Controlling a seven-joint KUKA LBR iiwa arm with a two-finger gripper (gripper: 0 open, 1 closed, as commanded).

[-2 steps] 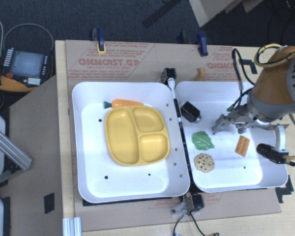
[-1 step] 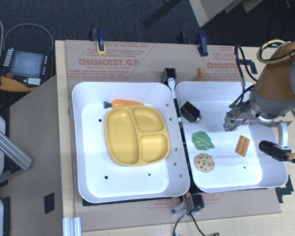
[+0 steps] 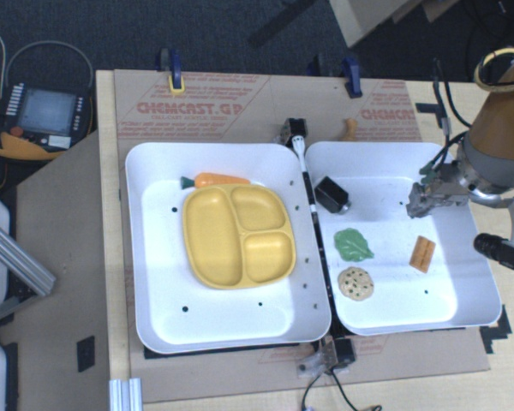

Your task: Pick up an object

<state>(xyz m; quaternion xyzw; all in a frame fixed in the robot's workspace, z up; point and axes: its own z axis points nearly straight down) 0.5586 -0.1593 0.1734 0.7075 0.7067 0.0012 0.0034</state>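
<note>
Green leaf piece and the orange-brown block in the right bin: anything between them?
No. In the camera view, only bare white bin floor lies between the green leaf piece and the orange-brown block. The cookie sits below the leaf, off that line.

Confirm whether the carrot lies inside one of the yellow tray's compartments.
No. The carrot lies on the left bin's floor, against the far rim of the yellow tray, outside its compartments.

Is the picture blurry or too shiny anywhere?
In the camera view, the white bins look bright but not washed out; the yellow tray and cookie are sharp; the gripper looks a bit soft and casts only a faint shadow.
</note>
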